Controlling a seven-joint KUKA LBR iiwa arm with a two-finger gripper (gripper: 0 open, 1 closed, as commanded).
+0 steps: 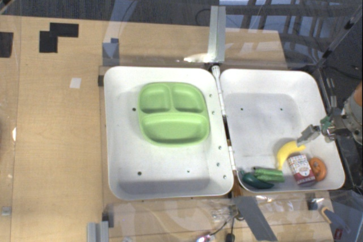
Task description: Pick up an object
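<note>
In the right bin (266, 93), the objects lie bunched in the near right corner. A yellow banana (287, 152) lies beside a red can (300, 169), with a small orange fruit (318, 167) to the can's right. A dark green vegetable (262, 177) lies along the near wall. My gripper (312, 133) reaches in from the right edge and hangs just above and to the right of the banana, with nothing seen in its hold.
The left bin (122, 139) holds a green divided plate (172, 113). A metal divider post (218, 37) stands behind the seam between the bins. The wooden bench (51, 122) stretches to the left.
</note>
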